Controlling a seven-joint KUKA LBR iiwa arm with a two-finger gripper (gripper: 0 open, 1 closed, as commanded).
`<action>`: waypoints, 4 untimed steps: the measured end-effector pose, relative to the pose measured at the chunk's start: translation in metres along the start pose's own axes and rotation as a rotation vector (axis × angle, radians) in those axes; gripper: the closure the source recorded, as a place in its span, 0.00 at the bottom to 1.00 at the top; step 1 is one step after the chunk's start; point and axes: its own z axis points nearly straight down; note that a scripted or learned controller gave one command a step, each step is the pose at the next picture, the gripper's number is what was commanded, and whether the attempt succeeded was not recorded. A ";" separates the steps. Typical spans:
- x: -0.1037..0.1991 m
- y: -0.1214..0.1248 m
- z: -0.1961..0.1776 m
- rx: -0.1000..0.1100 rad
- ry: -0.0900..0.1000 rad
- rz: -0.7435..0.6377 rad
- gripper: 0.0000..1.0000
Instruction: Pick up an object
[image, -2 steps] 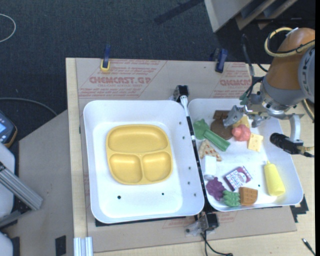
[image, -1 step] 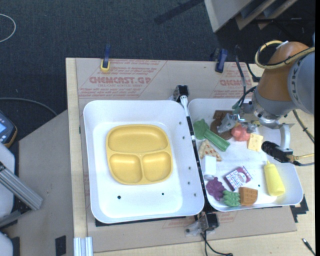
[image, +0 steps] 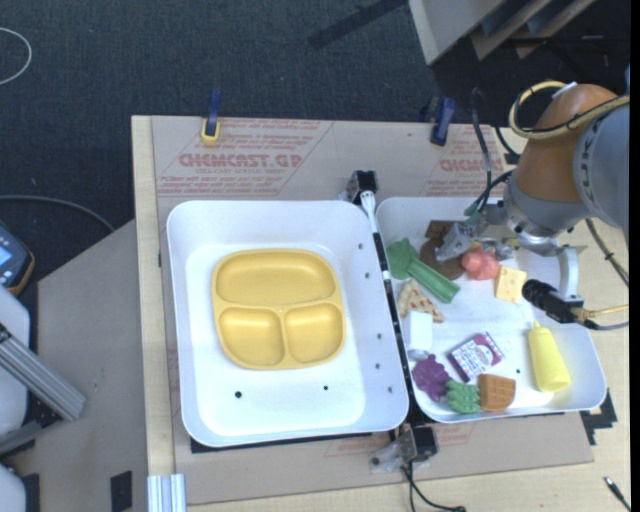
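The camera view looks down on two shallow white plastic bins placed side by side on a brown cardboard sheet (image: 300, 150). In the left bin (image: 190, 300) lies a yellow plastic plate with three compartments (image: 278, 306), near the middle, and it lies flat.

The right bin (image: 590, 385) holds many small toy foods. A long green piece (image: 420, 270) lies near the bin's left wall, with a tan waffle-like wedge (image: 415, 298) just below it. A red-pink round toy (image: 481, 264) lies near the top, and a pale yellow cheese block (image: 510, 285) is just beside it on the right. A yellow plastic bottle (image: 548, 358) lies near the right wall. Along the lower edge are a purple grape bunch (image: 431, 375), a green leafy piece (image: 462, 397), a brown square waffle (image: 496, 391) and a small purple-white packet (image: 476, 354).

The grey arm with the orange band (image: 560, 150) reaches in from the right, and its gripper (image: 470, 235) hangs over the upper part of the right bin, just above the red-pink toy. How wide it is open, I cannot tell, and I see no object held in it.
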 end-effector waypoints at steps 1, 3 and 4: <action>0.000 0.003 -0.013 -0.008 0.000 0.000 1.00; -0.001 0.011 -0.118 0.017 0.009 -0.002 1.00; 0.063 0.004 -0.121 0.026 0.015 -0.007 1.00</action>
